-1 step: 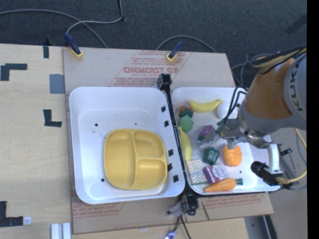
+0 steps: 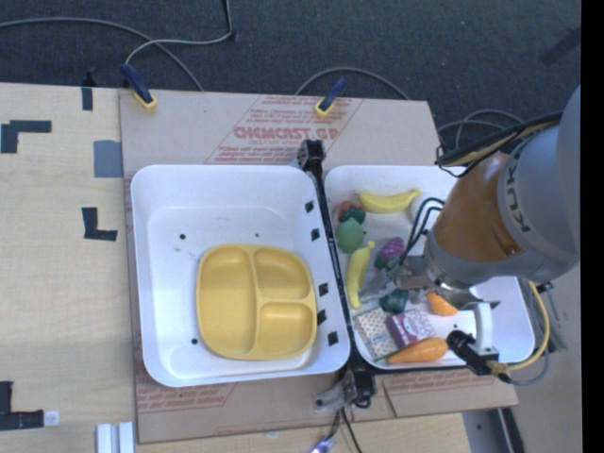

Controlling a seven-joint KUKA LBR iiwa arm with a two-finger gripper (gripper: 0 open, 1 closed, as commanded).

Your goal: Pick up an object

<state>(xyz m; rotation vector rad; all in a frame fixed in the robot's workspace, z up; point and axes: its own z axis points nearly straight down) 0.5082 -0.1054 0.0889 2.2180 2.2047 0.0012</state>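
The right bin (image 2: pixel 514 321) holds several toy foods. A yellow banana (image 2: pixel 387 200) lies at its far side, with a green pepper (image 2: pixel 351 235) and a small red piece (image 2: pixel 345 208) near the divider. A long yellow piece (image 2: pixel 357 274) lies along the left wall. A purple item (image 2: pixel 390 250) and a dark green item (image 2: pixel 394 301) sit mid-bin. My gripper (image 2: pixel 404 274) hangs low between those two, under the grey and orange wrist (image 2: pixel 477 225). An orange piece (image 2: pixel 440 303), a purple packet (image 2: pixel 411 328), a checkered packet (image 2: pixel 373 329) and a carrot (image 2: pixel 418 351) lie toward the front.
The left bin (image 2: pixel 160 253) holds a yellow divided plate (image 2: pixel 255 300). Black clips line the divider (image 2: pixel 326 253) between the bins. Both bins rest on a cardboard sheet (image 2: pixel 217 130) held by yellow clamps. Cables run across the dark floor behind.
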